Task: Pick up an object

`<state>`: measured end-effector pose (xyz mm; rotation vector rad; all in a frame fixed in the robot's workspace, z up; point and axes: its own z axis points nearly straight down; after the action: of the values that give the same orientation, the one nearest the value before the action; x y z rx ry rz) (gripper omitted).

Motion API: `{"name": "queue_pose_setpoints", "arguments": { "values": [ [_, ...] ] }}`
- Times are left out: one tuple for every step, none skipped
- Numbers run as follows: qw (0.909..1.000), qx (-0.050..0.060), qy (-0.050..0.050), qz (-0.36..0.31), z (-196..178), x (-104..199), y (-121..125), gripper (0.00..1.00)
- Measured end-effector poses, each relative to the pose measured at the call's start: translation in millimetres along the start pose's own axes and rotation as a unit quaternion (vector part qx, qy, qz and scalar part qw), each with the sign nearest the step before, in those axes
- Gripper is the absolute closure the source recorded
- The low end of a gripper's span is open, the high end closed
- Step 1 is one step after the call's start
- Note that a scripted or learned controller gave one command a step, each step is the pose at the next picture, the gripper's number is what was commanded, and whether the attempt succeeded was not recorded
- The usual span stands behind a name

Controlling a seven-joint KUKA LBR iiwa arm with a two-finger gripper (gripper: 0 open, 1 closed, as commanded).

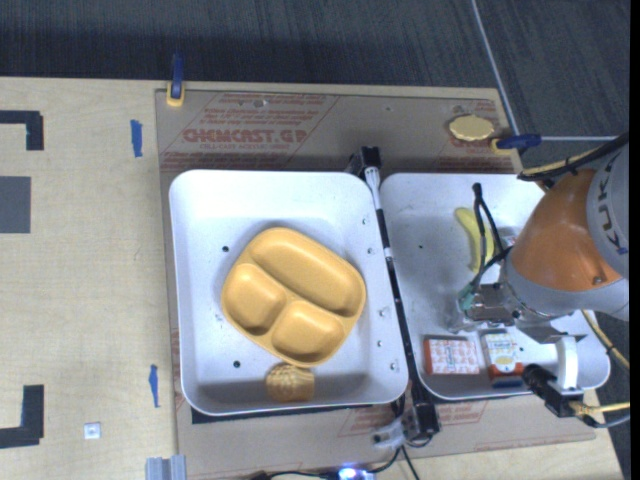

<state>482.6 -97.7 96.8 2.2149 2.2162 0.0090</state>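
Observation:
My gripper (480,306) hangs low over the middle of the right bin (430,208), under the grey and orange wrist. Just in front of it lie a red and white packet (449,355) and a small white packet with an orange end (500,352), side by side by the bin's front wall. A yellow banana-shaped thing (467,230) lies behind the gripper, partly crossed by cables. In the left bin (200,268) a large yellow divided plate (292,293) lies face down, with a tan knobbly ball (290,380) at its front edge.
The arm's orange band (565,243) covers the right bin's right side. A tan disc (471,127) rests on the cardboard behind the bins. A black divider (385,258) runs between the two bins.

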Motion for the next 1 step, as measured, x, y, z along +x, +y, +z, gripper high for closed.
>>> {"name": "queue_pose_setpoints", "arguments": {
  "values": [
    [1.0000, 0.000, 0.000, 0.000, 0.1, 0.0, -0.1, 0.00]
  ]
}}
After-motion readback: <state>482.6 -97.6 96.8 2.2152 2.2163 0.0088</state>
